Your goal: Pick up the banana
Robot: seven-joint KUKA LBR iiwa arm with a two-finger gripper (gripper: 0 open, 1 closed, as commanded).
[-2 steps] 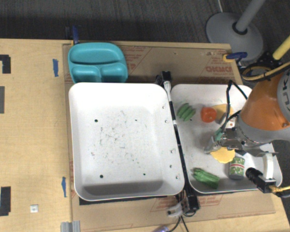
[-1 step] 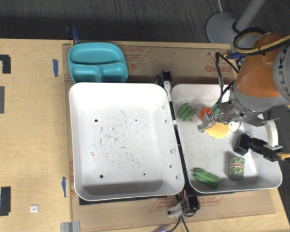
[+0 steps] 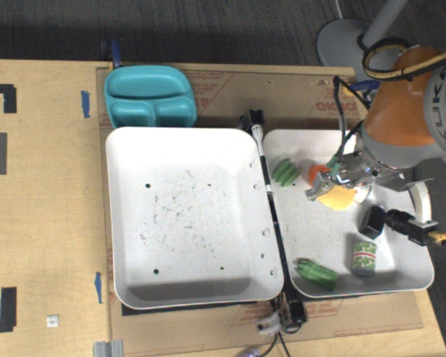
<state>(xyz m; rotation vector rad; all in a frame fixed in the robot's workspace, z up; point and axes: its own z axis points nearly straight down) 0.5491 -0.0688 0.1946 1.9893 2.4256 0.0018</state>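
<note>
Green pepper [image 3: 317, 272], can [image 3: 363, 256], banana [image 3: 339, 198] in right bin [image 3: 401, 281]

The banana [image 3: 340, 198] shows as a small yellow patch in the right bin [image 3: 401, 274] — the gripper [image 3: 334, 184] and wrist cover the rest, so its shape and lie cannot be read. Whether the fingers are closed on it is too cluttered to tell. A small orange thing [image 3: 317, 173] beside it is half covered and unidentifiable. The arm [image 3: 412, 110] is cut off by the right edge — as is a grey stand [image 3: 357, 39] at the top.
</note>
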